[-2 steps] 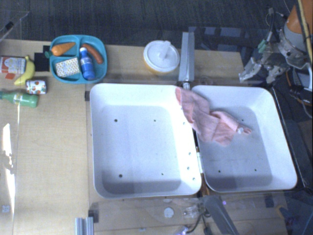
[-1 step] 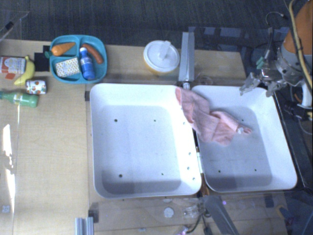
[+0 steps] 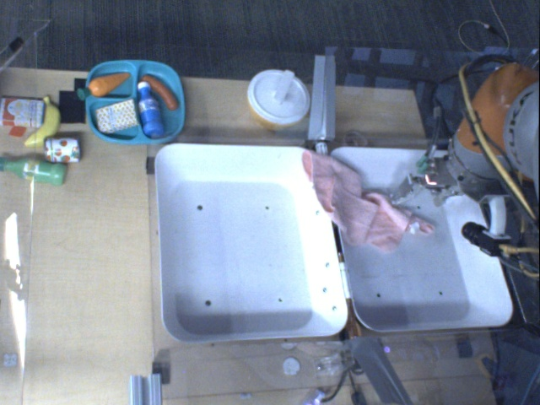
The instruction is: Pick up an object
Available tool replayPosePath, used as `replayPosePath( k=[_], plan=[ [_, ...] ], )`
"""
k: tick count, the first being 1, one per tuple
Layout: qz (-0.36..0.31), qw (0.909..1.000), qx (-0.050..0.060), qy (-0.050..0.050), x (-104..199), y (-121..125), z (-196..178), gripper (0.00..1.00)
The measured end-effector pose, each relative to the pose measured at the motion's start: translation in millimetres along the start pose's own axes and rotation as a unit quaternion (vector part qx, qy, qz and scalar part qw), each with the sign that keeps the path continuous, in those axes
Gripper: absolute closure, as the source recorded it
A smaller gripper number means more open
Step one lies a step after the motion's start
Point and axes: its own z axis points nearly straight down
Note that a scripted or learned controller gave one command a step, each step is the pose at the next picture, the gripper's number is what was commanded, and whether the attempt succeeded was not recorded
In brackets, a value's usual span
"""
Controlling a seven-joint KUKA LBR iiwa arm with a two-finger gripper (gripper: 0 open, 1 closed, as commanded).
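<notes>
Camera view: pink cloth (image 3: 359,205) draped over divider between left bin (image 3: 245,243) and right bin (image 3: 439,294), bulk lying in right bin. Hand (image 3: 413,186) at cloth's right edge, low, near right bin's back wall. Grip state: cannot tell. Step, by judgement: closing in on cloth for grasp. Next move calls for firm pinch on fold, then straight lift clear of divider.

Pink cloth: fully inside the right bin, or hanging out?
Hanging out. The pink cloth lies crumpled, mostly in the right bin, but its upper-left end drapes over the divider onto the left bin's rim.
</notes>
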Motion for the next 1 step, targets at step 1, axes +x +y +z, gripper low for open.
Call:
replayPosePath(
  k=[1],
  plan=[
    [-0.07, 0.9976, -0.003, -0.001, -2.7, -52.6, 6.7, 0.0]
  ],
)
